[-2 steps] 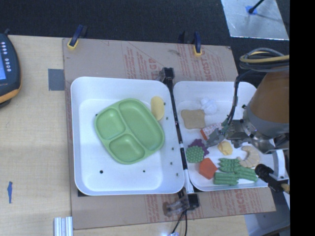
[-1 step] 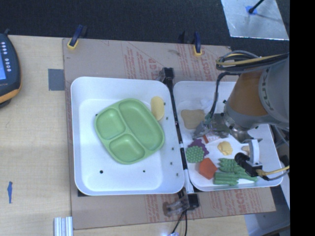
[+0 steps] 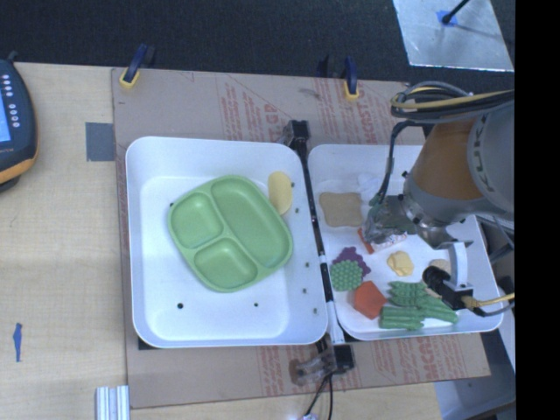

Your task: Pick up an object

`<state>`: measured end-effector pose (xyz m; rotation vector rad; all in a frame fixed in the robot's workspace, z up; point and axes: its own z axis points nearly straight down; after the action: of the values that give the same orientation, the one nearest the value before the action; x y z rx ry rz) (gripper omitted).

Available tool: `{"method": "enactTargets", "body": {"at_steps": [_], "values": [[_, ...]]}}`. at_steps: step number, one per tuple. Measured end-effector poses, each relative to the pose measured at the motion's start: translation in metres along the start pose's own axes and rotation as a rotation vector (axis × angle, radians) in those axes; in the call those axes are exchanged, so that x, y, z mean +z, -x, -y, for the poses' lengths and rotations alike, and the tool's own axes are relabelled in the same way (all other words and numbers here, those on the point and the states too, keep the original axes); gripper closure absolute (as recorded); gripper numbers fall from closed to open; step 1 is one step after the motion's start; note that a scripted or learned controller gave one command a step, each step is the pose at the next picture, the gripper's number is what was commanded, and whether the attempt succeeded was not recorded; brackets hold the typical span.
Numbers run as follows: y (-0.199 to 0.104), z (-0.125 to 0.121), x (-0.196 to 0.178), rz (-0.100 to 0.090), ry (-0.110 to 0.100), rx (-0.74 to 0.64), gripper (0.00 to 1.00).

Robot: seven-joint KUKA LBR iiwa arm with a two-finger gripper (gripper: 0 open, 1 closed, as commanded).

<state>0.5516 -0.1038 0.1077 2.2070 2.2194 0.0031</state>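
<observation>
Grey gripper | low in right bin | beside tan slice

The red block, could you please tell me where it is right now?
The red block lies in the right bin near its front edge, just below the green and purple grapes and left of the green beans.

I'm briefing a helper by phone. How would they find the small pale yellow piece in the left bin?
Find the left bin holding the green divided plate. At the plate's upper right edge, by the bin's right wall, lies the pale yellow piece, the bin's only yellow item.
</observation>
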Motion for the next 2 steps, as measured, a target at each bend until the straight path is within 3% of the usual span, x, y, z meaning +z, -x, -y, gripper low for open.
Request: {"method": "enactTargets", "body": {"at_steps": [1,2], "values": [[-0.0103,0.0451,-0.0587,-0.009,-0.012,0.005,1.00],[-0.0102,0.0438,-0.0556,-0.008,-0.014,0.004,0.00]]}}
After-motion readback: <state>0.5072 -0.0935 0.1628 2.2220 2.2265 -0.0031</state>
